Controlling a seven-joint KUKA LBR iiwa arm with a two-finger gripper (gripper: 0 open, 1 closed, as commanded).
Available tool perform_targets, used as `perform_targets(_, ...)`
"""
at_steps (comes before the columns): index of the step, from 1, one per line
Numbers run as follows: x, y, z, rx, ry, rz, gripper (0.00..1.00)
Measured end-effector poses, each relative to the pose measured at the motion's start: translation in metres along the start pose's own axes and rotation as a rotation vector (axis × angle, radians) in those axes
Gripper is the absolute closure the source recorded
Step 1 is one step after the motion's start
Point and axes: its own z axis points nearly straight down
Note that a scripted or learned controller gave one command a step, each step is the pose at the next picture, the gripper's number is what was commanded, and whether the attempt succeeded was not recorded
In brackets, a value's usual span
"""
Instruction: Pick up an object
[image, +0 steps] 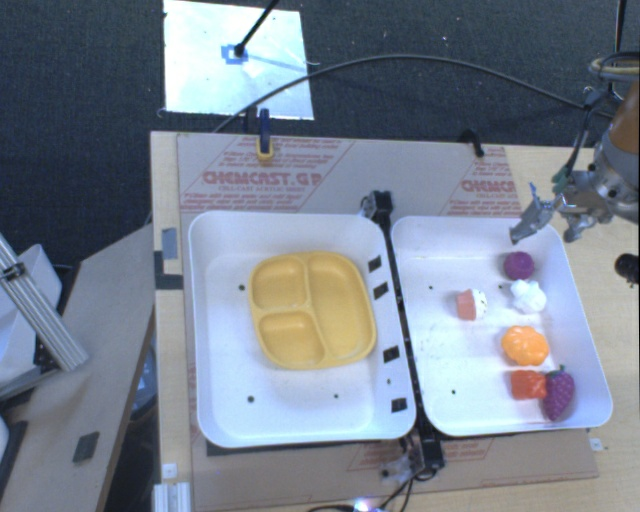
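Hovering at the right edge of the frame, the pincer (549, 217) is open and grips nothing, so nothing is picked yet. The nearest toy, a purple ball (518, 265), lies just below it in the right bin (440, 400).

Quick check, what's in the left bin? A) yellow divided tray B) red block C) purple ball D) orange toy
A: the yellow divided tray lies in the left bin; the small toys, such as the purple ball, sit in the right bin.
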Motion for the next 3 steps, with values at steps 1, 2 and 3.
perform_targets(1, 0.001, 0.002, -0.008, -0.012, -0.002, -0.003, 0.0)
perform_targets(2, 0.009, 0.0, 0.051, -0.008, -0.001, -0.003, 0.0)
perform_targets(3, 0.006, 0.006, 0.112, -0.01, -0.002, -0.002, 0.0)
